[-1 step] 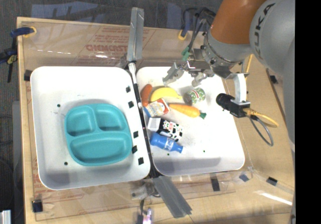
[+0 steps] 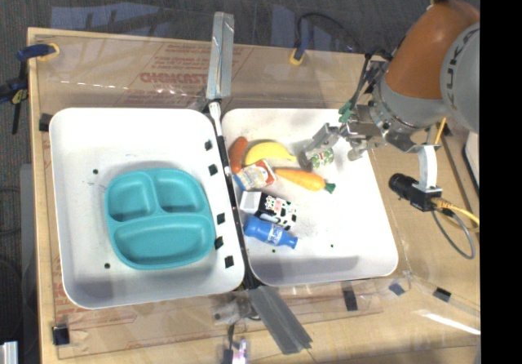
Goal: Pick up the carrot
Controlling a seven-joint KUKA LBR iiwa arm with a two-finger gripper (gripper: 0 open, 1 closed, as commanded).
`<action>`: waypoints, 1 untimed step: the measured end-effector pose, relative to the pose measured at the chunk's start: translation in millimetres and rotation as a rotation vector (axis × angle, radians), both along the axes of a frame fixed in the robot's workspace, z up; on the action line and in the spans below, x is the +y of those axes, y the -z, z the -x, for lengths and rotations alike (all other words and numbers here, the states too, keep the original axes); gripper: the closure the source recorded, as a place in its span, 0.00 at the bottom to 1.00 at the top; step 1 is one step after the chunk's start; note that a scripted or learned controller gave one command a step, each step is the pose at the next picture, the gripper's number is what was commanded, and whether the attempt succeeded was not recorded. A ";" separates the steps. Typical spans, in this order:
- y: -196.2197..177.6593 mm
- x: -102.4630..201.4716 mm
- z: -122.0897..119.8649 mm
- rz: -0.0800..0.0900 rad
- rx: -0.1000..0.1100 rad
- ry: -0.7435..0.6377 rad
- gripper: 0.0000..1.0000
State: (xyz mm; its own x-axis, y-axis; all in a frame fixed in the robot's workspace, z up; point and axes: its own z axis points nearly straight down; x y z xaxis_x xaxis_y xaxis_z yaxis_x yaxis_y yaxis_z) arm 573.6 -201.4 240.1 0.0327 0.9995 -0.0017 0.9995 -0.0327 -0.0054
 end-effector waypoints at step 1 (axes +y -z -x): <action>129.0 -4.5 -1.5 0.006 -0.024 -0.101 0.00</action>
State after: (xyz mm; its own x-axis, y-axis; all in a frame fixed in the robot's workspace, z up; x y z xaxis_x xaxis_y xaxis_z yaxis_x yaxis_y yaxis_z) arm 575.1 -205.9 111.1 -0.0681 0.9976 -0.0083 0.9975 0.0683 0.0185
